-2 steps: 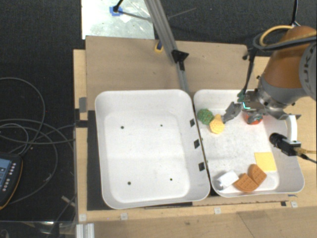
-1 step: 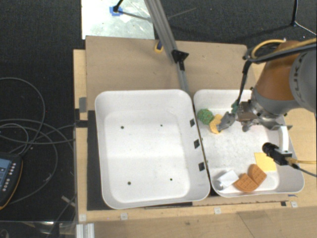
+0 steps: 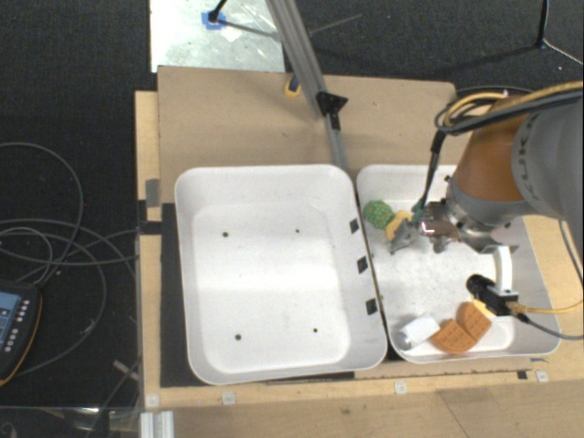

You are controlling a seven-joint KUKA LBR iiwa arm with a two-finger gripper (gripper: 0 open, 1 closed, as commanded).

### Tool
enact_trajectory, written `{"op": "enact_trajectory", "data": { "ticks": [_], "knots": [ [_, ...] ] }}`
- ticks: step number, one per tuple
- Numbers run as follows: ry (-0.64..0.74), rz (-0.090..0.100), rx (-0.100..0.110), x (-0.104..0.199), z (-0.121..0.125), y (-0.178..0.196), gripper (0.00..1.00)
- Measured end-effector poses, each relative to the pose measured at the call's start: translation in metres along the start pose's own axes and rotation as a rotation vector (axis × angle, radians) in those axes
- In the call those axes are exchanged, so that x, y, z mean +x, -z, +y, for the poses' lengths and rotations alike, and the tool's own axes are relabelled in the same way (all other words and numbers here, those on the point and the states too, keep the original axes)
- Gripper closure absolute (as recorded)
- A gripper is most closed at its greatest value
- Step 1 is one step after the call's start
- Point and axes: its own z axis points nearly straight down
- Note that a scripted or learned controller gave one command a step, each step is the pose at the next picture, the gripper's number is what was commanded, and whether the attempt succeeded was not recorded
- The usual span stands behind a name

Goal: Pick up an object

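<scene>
My gripper hangs low over the far part of the right bin, under the arm's orange band. A small yellow object lies right against its left side, and a green bumpy object sits just left of that, near the bin's left wall. Whether the yellow object is held cannot be told. At the near end of this bin lie an orange waffle-patterned piece and a small white block.
The left bin stands alongside, its right wall touching the right bin. A grey pole slants over the bench from the far side. Cables lie on the dark floor to the left.
</scene>
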Motion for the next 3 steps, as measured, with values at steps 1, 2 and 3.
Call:
{"op": "enact_trajectory", "data": {
  "ticks": [1, 2, 3],
  "knots": [
    [0.000, 0.000, -0.001, 0.000, 0.000, -0.029, 0.00],
    [-0.001, 0.000, -0.006, 0.000, 0.001, -0.016, 1.00],
    [0.004, -0.001, -0.008, 0.004, 0.006, 0.028, 1.00]
  ]
}}
